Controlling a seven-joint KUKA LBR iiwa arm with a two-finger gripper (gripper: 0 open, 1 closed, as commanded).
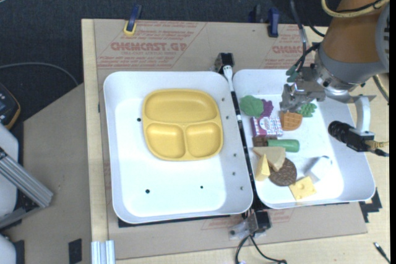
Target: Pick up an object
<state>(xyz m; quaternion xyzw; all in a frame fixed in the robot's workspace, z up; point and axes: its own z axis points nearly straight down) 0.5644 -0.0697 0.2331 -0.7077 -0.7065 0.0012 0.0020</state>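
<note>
The arm (356, 21) reaches in from the right, its orange band above the grey wrist, and its gripper (297, 99) hangs over the far part of the right bin (346, 185). Whether the jaws are open or closed cannot be told from this angle, since the wrist hides them from above.

Just below the gripper lies an orange toy with a green leafy top (292, 117), seemingly touching it. To its left sit a green leaf-shaped piece (252, 106) and a purple packet (268, 125). Nearer, a green cylinder (283, 145) lies across the bin, then pale yellow cheese wedges (266, 161), a dark brown round cookie (283, 175) and a yellow holed cheese square (302, 187). A small white object (320, 165) rests to the right of them.

The left bin (124, 151) holds a yellow divided plate (182, 122) in its far half. Both bins stand on the bench (93, 71), side by side, touching along the middle.
</note>
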